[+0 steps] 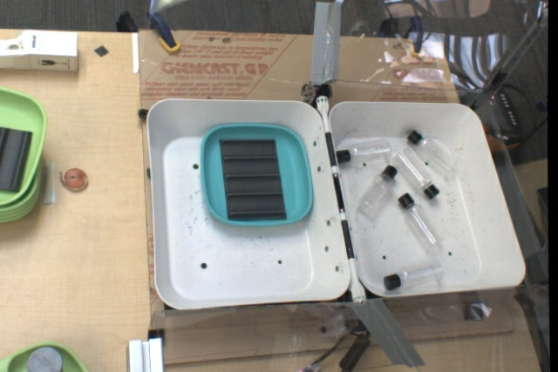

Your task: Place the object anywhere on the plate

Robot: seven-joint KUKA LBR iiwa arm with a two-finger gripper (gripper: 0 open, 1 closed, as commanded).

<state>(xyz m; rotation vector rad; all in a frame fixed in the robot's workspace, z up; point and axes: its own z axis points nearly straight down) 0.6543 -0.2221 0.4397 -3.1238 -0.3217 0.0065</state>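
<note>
Teal plate (pixel 257 174) with dark ribbed insert sitting in left bin (pixel 174 266); clear black-capped vials (pixel 418 222) scattered in right bin (pixel 488 266). Can't tell gripper state.

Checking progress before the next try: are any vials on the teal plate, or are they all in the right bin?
None on it. The teal plate carries a dark ridged insert; the clear vials all lie flat in the right bin.

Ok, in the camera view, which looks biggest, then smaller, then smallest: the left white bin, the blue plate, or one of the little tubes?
1. Left white bin, the biggest.
2. Blue plate, sitting inside that bin.
3. A clear tube with a black cap in the right bin, the smallest. The tubes all look about alike.
</note>
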